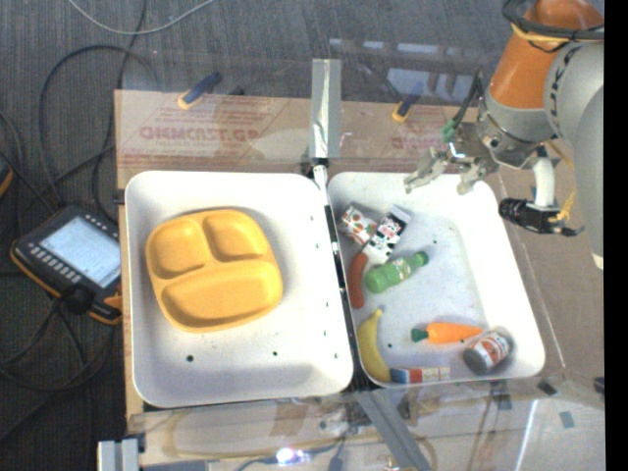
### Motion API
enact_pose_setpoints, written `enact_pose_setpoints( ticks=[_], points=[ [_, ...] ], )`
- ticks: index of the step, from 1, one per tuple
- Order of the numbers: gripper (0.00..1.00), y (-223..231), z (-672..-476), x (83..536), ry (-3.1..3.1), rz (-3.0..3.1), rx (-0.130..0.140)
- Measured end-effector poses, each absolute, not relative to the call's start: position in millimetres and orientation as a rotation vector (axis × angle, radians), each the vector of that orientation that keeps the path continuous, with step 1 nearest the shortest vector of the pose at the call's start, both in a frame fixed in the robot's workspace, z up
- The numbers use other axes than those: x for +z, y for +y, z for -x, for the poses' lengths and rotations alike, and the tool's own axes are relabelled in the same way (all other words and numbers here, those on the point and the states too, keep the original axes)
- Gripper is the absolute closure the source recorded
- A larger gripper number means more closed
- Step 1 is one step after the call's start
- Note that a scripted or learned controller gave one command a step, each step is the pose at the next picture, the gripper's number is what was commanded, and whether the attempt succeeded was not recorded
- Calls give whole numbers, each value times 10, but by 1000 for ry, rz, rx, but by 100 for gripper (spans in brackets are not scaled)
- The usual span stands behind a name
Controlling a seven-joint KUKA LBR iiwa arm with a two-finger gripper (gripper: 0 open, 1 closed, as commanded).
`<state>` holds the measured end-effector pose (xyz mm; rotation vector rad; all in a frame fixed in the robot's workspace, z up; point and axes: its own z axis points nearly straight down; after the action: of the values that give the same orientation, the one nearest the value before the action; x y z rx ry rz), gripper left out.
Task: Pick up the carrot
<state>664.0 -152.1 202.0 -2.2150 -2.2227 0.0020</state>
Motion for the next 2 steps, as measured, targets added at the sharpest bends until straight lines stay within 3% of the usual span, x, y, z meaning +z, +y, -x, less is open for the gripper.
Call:
enact_pose_setpoints(
  ticks=[1, 2],
  points=[
    [0, -1819, -5957, 1121, -2212, 2225, 7],
    [0, -1971, -5307, 1394, -1796, 2572, 6]
  ],
)
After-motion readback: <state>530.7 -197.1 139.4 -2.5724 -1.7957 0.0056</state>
